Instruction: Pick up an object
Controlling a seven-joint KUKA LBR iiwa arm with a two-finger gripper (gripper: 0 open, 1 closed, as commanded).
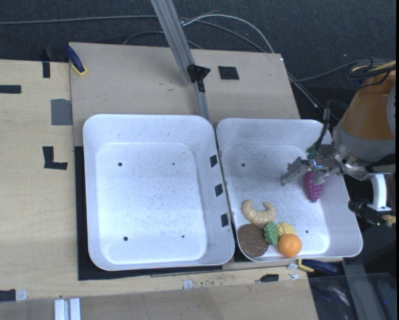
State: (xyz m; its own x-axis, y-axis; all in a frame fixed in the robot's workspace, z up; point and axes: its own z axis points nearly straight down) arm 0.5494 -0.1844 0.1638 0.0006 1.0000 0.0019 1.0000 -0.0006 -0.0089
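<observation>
Nearest the camera, at the front edge of the right bin (332, 245), four items lie clustered: an orange ball (290, 245), a small green piece (272, 233), a brown round disc (252, 241), and a pale curved piece (259, 211) just behind them. Farther back, toward the bin's right wall, a purple grape cluster (313, 186) hangs directly beneath the end effector (310, 170). The end effector's tips are closed on the top of the cluster. The grey arm with its orange band (369, 115) enters from the right. The left bin (92, 179) sits beside the right bin on the bench (26, 179).
</observation>
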